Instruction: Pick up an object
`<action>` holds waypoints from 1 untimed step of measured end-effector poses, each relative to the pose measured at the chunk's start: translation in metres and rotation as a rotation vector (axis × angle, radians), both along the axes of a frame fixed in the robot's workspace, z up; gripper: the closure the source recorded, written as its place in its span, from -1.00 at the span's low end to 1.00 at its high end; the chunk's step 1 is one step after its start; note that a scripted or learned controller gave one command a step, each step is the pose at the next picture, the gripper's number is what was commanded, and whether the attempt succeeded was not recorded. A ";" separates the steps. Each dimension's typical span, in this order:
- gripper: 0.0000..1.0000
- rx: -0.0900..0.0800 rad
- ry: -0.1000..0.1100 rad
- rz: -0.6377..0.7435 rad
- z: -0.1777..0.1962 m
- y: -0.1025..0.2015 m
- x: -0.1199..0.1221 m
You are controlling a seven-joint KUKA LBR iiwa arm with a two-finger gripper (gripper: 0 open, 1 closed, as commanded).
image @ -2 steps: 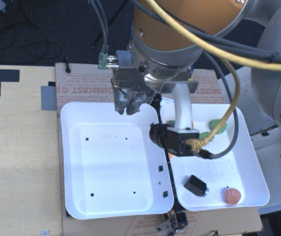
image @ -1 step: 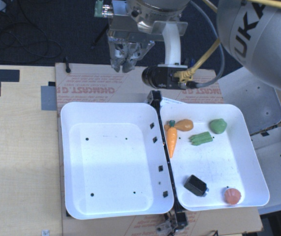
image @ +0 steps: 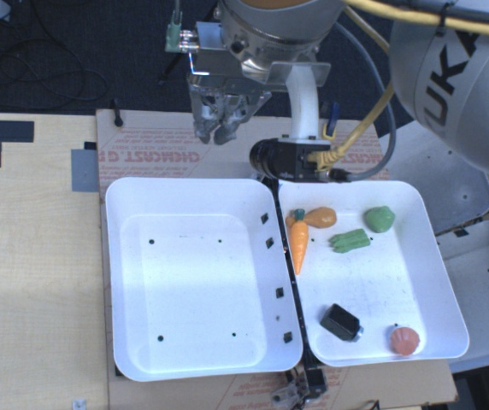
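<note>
1. my gripper (image: 220,128) hangs above the bench, past the far rim of the left bin (image: 133,196), over the cardboard (image: 155,150).
2. fingers point down, tips pressed close together, nothing between them.
3. all the objects lie in the right bin (image: 437,254), well apart from my gripper.
4. carrot (image: 297,243) lies along that bin's left wall, green top toward the far rim.
5. an orange piece (image: 320,218) is just beside the carrot's top.
6. green pod (image: 350,241) near the middle; green lump (image: 380,219) beyond it, toward the far right.
7. black block (image: 341,322) near the front; pinkish ball (image: 404,340) in the front right corner.
</note>
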State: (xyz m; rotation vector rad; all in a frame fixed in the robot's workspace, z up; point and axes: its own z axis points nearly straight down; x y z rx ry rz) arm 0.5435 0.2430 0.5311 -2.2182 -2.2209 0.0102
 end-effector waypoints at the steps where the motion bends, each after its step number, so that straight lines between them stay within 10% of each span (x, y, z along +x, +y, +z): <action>1: 1.00 0.001 -0.004 -0.001 0.006 0.001 0.041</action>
